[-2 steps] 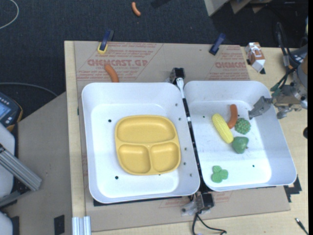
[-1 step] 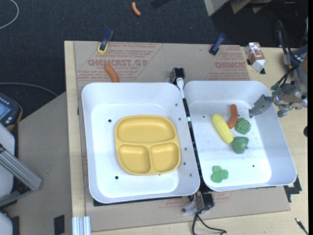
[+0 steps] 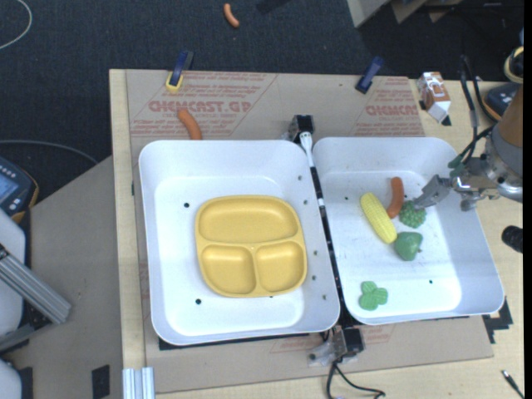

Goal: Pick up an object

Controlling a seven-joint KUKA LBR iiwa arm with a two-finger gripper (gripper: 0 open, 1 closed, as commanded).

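Now the end effector (image 3: pixel 430 192) is reaching in at right of frame, nearing the broccoli (image 3: pixel 412 215) in the right bin (image 3: pixel 474 264); grip unclear, nothing visibly held. Next, descending onto it.

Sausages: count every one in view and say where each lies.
3. One sausage lies in the right bin beside the corn; a second on the cardboard behind the left bin; a third on the dark floor beyond the bench.
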